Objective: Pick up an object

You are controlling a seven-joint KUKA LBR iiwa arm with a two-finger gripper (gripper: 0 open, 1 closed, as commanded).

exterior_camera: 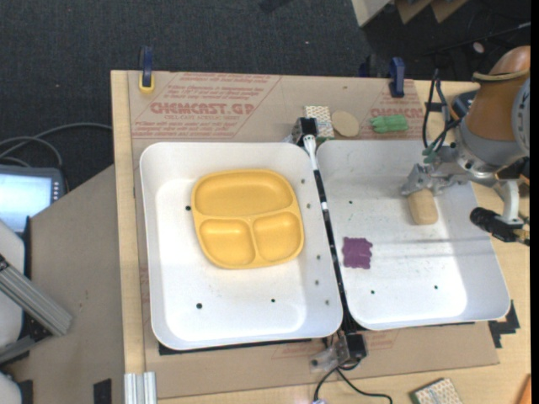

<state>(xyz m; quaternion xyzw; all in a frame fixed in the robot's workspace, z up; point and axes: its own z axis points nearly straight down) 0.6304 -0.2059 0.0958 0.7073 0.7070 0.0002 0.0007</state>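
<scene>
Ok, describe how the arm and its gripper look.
The arm is grey with a rounded orange band above the wrist. Dark cables run down beside it. The gripper is pale grey metal, compact, with a dark fitting jutting out on the bench side.

One fixed camera looks down at a slant from above the bench point(210, 99), taking in both bins; the arm point(497, 116) enters from 3 o'clock.

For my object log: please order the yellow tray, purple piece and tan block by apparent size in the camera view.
1. Yellow tray, by far largest.
2. Purple piece and tan block look alike, so I leave them unranked.
</scene>
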